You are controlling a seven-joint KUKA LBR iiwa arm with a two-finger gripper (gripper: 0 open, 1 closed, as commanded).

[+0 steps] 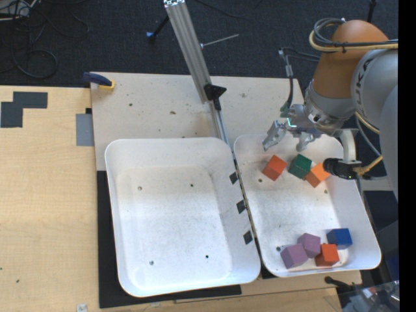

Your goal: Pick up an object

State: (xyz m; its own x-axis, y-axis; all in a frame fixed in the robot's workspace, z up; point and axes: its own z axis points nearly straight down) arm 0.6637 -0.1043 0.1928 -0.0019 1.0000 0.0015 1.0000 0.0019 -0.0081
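Note:
My gripper (288, 139) hangs over the far end of the right bin (364, 229), open, with nothing between its fingers (272, 137). Just below it lie an orange-red block (274, 168), a green block (299, 166) and an orange block (316, 174), close together. At the bin's near end sit two purple blocks (310, 244) (293, 256), a red-orange block (327, 255) and a blue block (339, 237).
The left bin (172, 216) lies beside the right one, with black clips (241, 205) along the shared rim. A slanted aluminium rail (192, 51) rises behind the bins. The arm's grey and orange body (348, 64) fills the upper right.

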